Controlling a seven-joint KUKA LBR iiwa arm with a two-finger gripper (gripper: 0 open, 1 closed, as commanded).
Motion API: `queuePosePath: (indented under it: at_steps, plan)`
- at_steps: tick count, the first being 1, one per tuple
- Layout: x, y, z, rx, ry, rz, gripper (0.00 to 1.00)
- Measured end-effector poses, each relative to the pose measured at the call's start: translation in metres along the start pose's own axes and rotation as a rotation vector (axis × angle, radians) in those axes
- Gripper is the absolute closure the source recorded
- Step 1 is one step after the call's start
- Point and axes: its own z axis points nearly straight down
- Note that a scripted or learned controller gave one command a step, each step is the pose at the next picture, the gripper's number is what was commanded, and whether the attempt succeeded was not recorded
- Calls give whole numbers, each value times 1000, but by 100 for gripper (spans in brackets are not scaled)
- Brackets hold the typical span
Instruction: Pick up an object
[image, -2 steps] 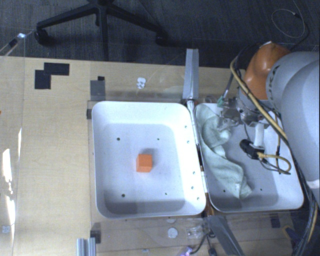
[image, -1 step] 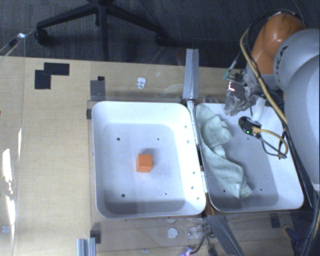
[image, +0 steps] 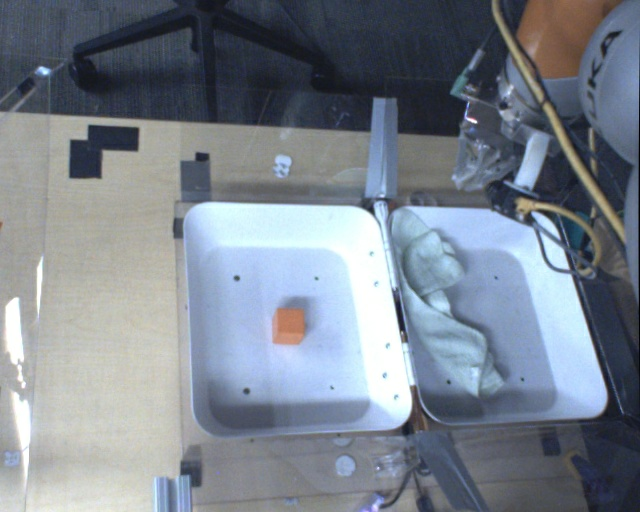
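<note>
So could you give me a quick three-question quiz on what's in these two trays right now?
1. True or false: the orange cube lies in the right bin.
2. What lies along the right bin's left side? A) a towel B) a cup C) a ball
3. Where is the gripper: above a bin's middle, or beyond the right bin's far edge?

Key: 1 false, it is in the left bin. 2 A, the crumpled towel. 3 beyond the far edge.

An orange block (image: 289, 326) sits in the left bin (image: 215, 240); a crumpled cloth (image: 443, 315) lies in the right bin (image: 545, 330); the claw (image: 478, 165) hovers above its far edge.
</note>
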Motion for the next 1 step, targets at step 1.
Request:
queuePosePath:
  at_steps: [1]
  plan:
    - [-23,13,142,6,-4,444,100]
